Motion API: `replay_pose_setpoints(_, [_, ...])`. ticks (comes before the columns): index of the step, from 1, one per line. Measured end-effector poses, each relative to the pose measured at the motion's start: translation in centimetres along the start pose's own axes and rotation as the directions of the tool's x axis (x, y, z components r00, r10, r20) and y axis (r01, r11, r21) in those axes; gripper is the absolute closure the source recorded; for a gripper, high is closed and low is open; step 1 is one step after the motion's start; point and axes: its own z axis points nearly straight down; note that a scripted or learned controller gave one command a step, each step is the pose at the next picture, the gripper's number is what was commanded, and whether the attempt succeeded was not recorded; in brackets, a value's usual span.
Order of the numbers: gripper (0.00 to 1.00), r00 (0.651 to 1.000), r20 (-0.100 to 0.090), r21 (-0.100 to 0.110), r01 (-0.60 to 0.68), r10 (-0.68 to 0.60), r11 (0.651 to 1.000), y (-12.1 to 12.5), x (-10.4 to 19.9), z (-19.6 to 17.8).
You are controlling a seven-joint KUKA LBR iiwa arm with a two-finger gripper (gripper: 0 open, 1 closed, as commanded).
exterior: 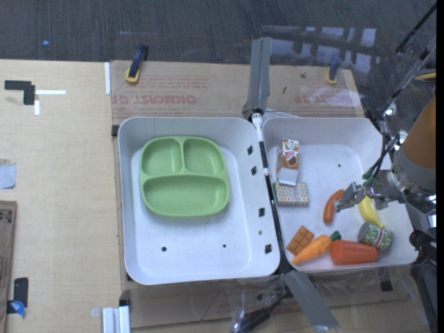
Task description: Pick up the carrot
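**Carrot at the near edge of the right bin**

Near the front wall of the right bin (326, 134), the carrot (312, 248) lies tilted, its tip toward the divider, touching a waffle cracker (300, 239) and just beside a larger orange-red vegetable (354, 252). The gripper (355, 194) hangs above the bin's right half, near a small red-orange piece (331, 206) and a banana (369, 211); whether its fingers are parted I cannot tell. Open floor lies in the bin's middle. The left bin (187, 266) bears a green divided plate (184, 175).
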Motion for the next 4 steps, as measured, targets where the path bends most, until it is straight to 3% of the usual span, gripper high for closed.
replay_pose_setpoints(1, [0.0,0.857,0.0,-0.002,0.515,-0.515,0.857,-0.1,3.4,9.4])
replay_pose_setpoints(2, [1.0,0.859,0.0,-0.002,0.512,-0.512,0.859,-0.1,3.3,8.5])
replay_pose_setpoints(3, [1.0,0.91,0.002,-0.003,0.414,-0.414,0.91,-0.1,8.9,0.4])
replay_pose_setpoints(4, [1.0,0.737,0.002,-0.002,0.676,-0.676,0.737,0.0,11.9,0.4])
